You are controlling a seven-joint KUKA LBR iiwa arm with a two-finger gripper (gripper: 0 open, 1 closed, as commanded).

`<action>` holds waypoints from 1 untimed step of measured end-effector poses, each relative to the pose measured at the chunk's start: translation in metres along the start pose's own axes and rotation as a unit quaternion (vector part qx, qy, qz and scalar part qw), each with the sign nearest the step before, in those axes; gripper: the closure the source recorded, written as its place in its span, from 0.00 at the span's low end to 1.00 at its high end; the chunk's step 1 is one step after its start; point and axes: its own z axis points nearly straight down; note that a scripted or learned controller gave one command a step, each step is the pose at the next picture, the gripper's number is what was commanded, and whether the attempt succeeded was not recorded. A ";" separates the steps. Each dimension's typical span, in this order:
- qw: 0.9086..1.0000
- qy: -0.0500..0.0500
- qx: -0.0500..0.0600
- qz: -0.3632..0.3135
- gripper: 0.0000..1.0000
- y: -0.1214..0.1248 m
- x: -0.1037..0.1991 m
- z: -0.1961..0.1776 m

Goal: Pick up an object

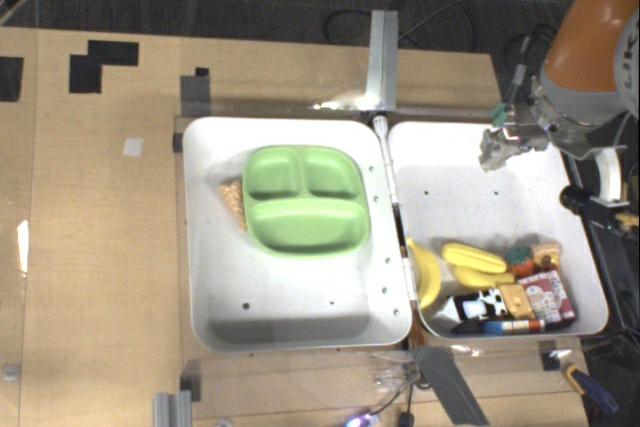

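My fingers (pixel 497 147) hang over the right bin (pixel 470 215), state unclear; banana (pixel 473 259) lies lengthwise left-right.

The green divided plate (pixel 304 198) is covering most of a tan, speckled item (pixel 233 203) at its left edge, too little showing to identify. The picture's right edge is cutting off the arm (pixel 598 45). The small packages (pixel 520 300) are crowding together, labels too small to read. The gripper (pixel 497 147) is looking blurred.
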 end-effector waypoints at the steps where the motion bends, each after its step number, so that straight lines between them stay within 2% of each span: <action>1: 1.000 0.000 0.001 0.000 0.00 0.000 0.000 0.000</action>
